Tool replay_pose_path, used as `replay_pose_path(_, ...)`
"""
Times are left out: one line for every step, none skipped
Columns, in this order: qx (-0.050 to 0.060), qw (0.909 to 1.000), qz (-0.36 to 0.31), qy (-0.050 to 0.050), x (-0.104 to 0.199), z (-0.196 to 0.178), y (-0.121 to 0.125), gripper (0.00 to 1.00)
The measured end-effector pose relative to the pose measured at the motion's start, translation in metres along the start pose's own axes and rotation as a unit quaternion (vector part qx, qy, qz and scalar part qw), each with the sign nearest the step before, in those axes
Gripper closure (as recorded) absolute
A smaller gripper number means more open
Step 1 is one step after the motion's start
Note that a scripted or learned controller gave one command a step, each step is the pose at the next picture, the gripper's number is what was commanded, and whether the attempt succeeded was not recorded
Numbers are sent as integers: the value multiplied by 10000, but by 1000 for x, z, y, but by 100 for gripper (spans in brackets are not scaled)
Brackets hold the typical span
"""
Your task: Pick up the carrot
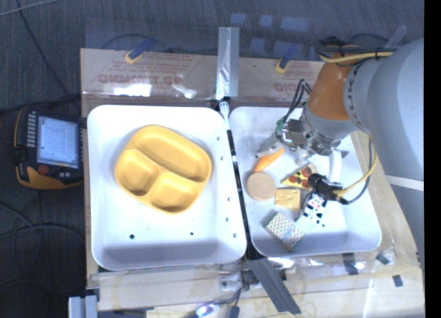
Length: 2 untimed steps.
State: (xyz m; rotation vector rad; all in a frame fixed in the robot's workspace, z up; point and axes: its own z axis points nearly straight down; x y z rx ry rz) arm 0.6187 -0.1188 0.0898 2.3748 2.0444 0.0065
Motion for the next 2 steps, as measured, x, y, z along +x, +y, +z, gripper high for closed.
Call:
replay_pose_path(-11,10000,-4,22,2,-10,1,100)
replay_pose_path(49,9998,177,-6,37,-94,44,100)
